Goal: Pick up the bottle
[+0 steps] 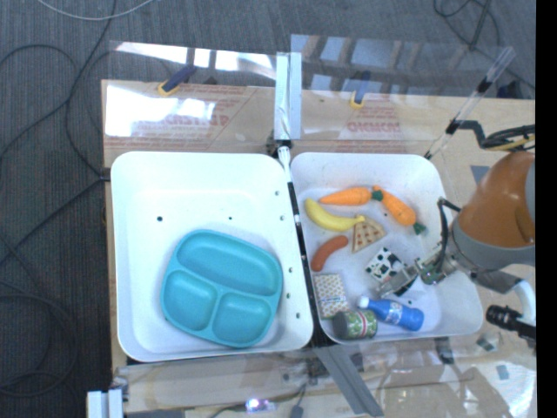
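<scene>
White right bin point(452, 200): end effector point(409, 279) low, just above bottle point(393, 313).

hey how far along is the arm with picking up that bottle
Done: the gripper has reached into the right bin, close above the blue bottle. In hand: nothing visibly; the bottle lies on its side on the bin floor beside the green can, and I can't tell how the jaws stand. Left: closing on the bottle and lifting it clear.

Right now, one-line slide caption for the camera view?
Grey arm's tool hovers beside the blue plastic bottle lying in the right white bin.
</scene>
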### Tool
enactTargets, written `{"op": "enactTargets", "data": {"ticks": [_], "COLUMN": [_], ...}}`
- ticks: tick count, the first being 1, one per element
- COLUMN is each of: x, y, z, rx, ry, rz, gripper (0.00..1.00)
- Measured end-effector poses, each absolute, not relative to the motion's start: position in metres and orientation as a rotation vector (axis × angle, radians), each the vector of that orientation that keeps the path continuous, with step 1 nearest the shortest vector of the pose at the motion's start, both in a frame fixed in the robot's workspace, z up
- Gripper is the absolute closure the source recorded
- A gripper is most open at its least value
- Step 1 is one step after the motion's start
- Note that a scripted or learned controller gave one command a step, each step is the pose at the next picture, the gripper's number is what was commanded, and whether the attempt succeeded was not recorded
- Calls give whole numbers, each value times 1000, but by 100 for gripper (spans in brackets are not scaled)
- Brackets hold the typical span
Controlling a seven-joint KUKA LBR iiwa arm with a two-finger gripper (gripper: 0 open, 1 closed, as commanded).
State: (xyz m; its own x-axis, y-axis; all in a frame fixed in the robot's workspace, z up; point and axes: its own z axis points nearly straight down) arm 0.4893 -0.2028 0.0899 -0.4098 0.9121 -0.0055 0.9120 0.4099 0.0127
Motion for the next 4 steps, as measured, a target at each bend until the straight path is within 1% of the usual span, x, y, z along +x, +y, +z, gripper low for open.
{"op": "enactTargets", "data": {"ticks": [1, 2, 3, 4], "x": [489, 488, 525, 490], "y": [-133, -172, -195, -190], "z": [90, 90, 89, 90], "rx": [1753, 1392, 1465, 1278], "ry": [2588, 2802, 2767, 2849], "rz": [6, 6, 6, 0], "gripper": [0, 0, 0, 0]}}
